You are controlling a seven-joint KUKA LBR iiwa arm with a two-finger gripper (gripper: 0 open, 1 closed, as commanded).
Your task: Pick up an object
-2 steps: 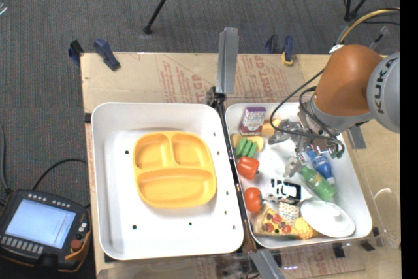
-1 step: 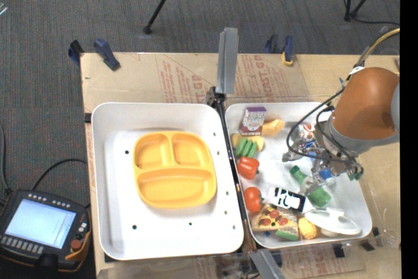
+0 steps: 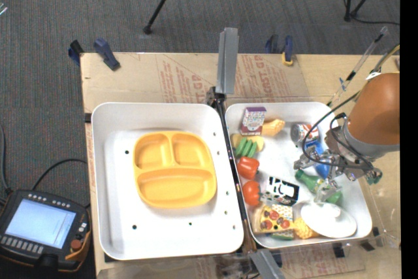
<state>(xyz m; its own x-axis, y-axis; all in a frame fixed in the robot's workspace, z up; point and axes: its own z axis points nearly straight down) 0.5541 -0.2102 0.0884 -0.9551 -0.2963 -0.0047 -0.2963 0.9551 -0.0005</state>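
**Toy food crowds the right bin under the arm's wrist**

Toy food items lie packed in the right bin, and nothing among them is seen raised off the floor. Nearest the camera, along that bin's front wall, a pizza slice rests beside a white plate, the two close together. Just behind the pizza sits a black-and-white card, with a red tomato to its left against the divider and a second red piece a little farther back. A green vegetable lies behind those, and at the rear of the bin stand a purple-and-white carton and an orange piece touching its right side.

The gripper hangs low over the right half of this bin, above a cluster of green and blue items (too tangled with the wrist hardware to name one by one). Whether its fingers are parted or closed cannot be told, since the wrist and cables cover them, and no object can be seen between them. The arm comes in from the right edge, its orange band prominent.

In the left bin, a yellow divided tray lies flat near the middle, well apart from the walls. At the near left corner, off the bench, sits a control pendant with a lit screen. Beyond both bins, blue clamps grip the far edge of the cardboard-covered bench.
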